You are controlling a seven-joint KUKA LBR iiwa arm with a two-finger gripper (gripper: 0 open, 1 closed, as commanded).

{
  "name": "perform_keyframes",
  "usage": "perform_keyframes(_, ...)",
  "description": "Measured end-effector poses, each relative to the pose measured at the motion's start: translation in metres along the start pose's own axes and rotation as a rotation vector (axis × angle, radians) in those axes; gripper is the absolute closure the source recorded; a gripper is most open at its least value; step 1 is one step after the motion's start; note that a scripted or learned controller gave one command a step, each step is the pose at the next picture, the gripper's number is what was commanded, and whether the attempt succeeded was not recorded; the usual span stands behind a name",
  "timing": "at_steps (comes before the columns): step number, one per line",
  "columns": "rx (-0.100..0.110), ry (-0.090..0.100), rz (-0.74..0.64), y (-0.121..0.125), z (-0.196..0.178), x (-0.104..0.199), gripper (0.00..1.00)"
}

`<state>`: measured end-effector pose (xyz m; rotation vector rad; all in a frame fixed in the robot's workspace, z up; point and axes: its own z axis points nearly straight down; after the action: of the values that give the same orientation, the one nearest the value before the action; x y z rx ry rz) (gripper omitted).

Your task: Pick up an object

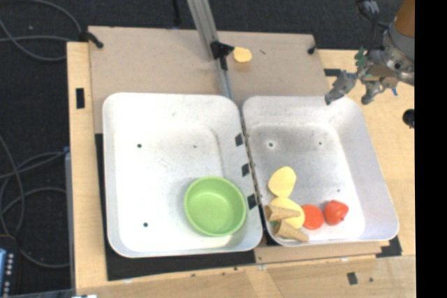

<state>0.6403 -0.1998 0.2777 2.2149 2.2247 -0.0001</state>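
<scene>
My gripper (355, 90) hangs over the far right corner of the right bin (363, 150), with its two fingers spread open and nothing between them. The objects lie well away from it, at the near left corner of that bin: a pale yellow piece (281, 181), tan wedge-shaped pieces (283, 211), an orange-red ball (312, 218) and a red piece (336, 211). A green bowl (215, 206) sits upright at the near side of the left bin (140, 143).
A slanted aluminium pole (199, 3) stands behind the bins, meeting the bench near where they join. A small yellow object (242, 54) lies on the brown board beyond the bins. Cables trail on the dark floor at the left.
</scene>
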Motion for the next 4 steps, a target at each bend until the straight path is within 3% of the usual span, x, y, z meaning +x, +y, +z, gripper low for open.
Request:
perform_keyframes(1, 0.001, -0.002, 0.000, 0.000, 0.000, -0.001, 0.00)
perform_keyframes(3, 0.005, -0.002, 0.006, -0.008, 0.090, -0.012, 0.00)
perform_keyframes(4, 0.007, -0.001, 0.007, -0.005, 0.152, -0.015, 0.00)
